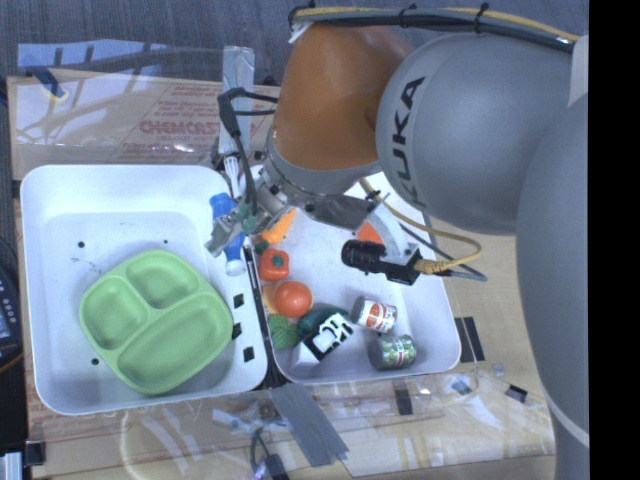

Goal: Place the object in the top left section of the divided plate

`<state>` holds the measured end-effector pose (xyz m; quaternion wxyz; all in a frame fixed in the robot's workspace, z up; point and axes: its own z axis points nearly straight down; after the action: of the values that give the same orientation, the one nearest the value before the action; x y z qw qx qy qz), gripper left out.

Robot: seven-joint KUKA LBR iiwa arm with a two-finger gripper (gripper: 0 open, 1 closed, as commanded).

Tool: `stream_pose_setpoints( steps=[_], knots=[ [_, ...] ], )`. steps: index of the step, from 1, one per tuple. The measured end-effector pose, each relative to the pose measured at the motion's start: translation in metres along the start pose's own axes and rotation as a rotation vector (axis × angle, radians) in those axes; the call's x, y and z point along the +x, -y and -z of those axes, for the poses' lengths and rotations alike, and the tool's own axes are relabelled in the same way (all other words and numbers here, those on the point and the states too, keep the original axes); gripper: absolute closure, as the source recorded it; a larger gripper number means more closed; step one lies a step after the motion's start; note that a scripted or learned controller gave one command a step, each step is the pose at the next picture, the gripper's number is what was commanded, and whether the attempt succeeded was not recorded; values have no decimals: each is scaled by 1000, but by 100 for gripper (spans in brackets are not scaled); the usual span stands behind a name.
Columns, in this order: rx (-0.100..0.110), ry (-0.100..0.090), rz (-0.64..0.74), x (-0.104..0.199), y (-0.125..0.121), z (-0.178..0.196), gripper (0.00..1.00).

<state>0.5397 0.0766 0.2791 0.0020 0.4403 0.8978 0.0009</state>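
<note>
The gripper (243, 218) hung at the frame's centre over the wall between the bins, its opening impossible to tell, so the carrot (279, 226) just beside it could slip before reaching the green divided plate (155, 320) at lower left.

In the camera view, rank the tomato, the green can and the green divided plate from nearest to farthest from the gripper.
Measured from the gripper at the bins' shared wall:
1. Tomato, just below it in the right bin.
2. Green divided plate, in the left bin.
3. Green can, at the right bin's lower right.
</note>
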Motion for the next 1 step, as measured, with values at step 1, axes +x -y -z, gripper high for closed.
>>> stream_pose_setpoints(
  steps=[1],
  knots=[
    [-9, 6, 93, -3, 4, 127, 100]
  ],
)
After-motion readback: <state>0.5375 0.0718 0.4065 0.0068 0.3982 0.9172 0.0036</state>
